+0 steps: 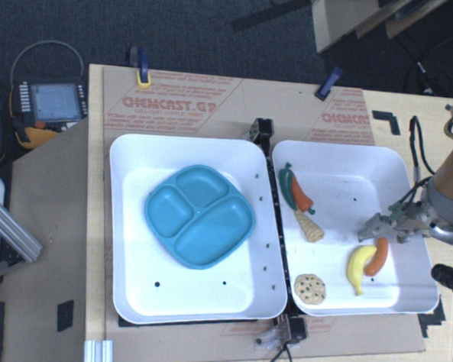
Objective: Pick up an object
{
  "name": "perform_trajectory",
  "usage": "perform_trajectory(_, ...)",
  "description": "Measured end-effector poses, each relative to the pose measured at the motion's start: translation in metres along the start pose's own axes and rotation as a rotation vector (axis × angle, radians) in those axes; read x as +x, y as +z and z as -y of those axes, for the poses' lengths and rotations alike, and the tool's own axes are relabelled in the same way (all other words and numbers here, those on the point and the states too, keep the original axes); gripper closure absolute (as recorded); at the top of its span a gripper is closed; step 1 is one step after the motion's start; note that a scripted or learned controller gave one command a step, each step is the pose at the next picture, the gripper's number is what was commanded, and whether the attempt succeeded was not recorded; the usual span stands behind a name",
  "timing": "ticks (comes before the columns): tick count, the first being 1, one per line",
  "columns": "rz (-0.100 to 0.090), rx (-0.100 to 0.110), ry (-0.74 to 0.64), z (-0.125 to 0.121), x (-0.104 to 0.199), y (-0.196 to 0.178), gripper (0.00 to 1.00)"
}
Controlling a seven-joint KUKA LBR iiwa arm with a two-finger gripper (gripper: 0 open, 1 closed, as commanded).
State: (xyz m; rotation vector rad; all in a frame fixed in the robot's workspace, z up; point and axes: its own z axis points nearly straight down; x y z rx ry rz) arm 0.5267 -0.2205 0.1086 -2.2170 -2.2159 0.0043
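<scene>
**End effector low in the right bin, over the hot dog**

Here the end effector [380, 230] sits low in the right bin [342, 164], its grey fingers just above the hot dog [377, 257]; whether they are spread or pressed together I cannot tell. Touching the hot dog on its left lies the banana [356, 270]. Farther left of the hot dog are the cone [310, 227], the chili pepper [295, 190] and the cookie [309, 289]. Well left, the other bin [129, 277] holds a blue divided plate [199, 225] on the table [353, 115].
</scene>
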Motion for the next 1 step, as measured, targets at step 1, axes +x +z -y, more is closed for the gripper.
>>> perform_trajectory(1, 0.004, -0.009, 0.0, -0.0019, -0.0008, -0.0148, 1.0)
